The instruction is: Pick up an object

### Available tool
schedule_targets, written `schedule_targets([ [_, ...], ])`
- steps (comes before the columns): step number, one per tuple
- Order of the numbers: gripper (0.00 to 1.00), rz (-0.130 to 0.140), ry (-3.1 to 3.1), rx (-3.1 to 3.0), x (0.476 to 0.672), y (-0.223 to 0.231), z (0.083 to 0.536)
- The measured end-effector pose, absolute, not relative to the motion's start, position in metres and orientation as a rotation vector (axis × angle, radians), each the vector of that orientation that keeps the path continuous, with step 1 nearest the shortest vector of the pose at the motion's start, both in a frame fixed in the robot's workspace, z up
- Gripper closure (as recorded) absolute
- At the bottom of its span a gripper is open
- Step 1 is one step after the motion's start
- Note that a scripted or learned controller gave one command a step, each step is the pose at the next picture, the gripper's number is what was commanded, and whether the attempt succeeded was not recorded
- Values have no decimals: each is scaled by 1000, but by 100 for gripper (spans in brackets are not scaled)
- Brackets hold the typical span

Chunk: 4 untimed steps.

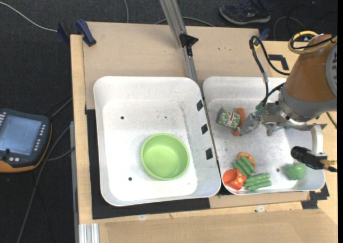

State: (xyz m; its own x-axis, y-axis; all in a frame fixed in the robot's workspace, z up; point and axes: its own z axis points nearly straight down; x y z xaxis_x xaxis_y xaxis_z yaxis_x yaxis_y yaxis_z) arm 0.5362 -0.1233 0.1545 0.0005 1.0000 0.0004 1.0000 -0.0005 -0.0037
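Reaching in from the right over the right bin [278,84]: 1 grey arm [311,76] with an orange band, jaws [247,125] low at the bin's floor. Cannot tell whether apart or together — tips small and blurred.

Just left of the jaws, touching or nearly so: a green-and-red wrapped packet [229,118], tilted, with a small orange piece [240,113] at its right edge. Not seen between the jaws.

Below the jaws, near the bin's front wall: a cluster of green bean-like pieces [252,175] with an orange-red round item [232,179] at the left end. Below and to the right of the jaws: a green lump [295,171] beside a black fitting [304,156] of the arm.

Well to the left of the jaws, in the left bin [107,97]: 1 light green bowl [165,156], upright.

Both bins side by side on a tan table [134,38] — a metal post [170,6] slanting across the seam between them.
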Motion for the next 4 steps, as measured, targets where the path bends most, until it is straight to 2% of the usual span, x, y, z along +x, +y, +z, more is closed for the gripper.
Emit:
schedule_targets([
  [1, 0, 4, -2219, -2219, 535, -123, 102],
  [2, 100, -2, -2222, -2222, 537, -123, 115],
  [4, 100, -6, -2225, -2224, 536, -119, 220],
])
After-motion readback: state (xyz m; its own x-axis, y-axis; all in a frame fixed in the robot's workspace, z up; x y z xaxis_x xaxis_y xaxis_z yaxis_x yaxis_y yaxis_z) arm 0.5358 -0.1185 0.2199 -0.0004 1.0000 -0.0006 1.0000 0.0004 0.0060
